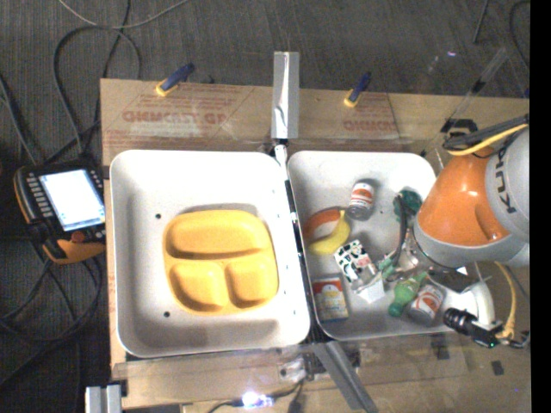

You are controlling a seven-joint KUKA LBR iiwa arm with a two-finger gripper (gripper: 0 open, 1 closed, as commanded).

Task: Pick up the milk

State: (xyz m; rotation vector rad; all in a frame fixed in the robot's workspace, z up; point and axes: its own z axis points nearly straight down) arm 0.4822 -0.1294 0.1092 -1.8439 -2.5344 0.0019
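Note:
The milk [350, 259] is a small white carton with black cow patches, lying tilted in the middle of the right bin [428, 169]. My gripper [385, 271] hangs below the grey wrist and orange band, low in the bin, right beside the carton's right end. The arm's bulk hides most of it. I cannot tell whether it touches the carton.
Around the milk lie a banana [331, 238] on a red-orange bowl [318, 221], a small can [362, 198], a green toy [407, 202], a green bottle [402, 297], a second can [427, 304] and a small box [330, 299]. A yellow divided tray [222, 259] sits in the left bin [138, 231].

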